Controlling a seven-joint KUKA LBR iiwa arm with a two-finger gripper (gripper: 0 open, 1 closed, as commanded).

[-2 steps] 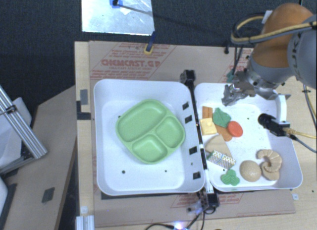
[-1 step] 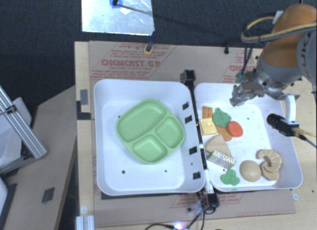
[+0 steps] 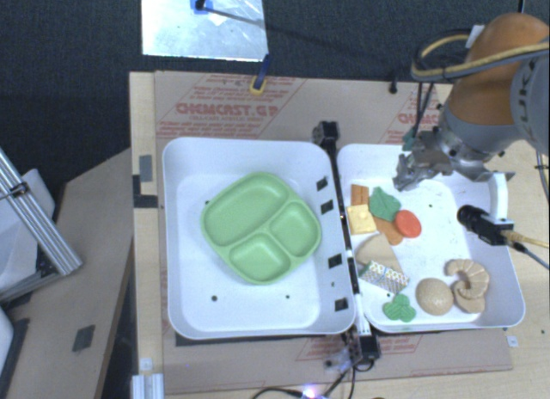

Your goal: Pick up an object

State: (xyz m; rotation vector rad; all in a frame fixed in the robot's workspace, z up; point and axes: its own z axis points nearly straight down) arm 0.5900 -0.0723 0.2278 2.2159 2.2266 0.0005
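My gripper (image 3: pixel 411 171) over the right bin (image 3: pixel 507 298), finger spread unreadable.
Green leafy toy (image 3: pixel 384 203) lies just below-left of it, red tomato piece (image 3: pixel 407 224) beyond; nothing visibly held.

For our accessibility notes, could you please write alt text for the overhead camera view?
A grey robot arm with an orange band reaches from the right, its gripper hovering over the right white bin, which holds toy foods: an orange tomato slice, a green leafy piece, a tan croissant and others. The left white bin holds a green three-compartment plastic tray.
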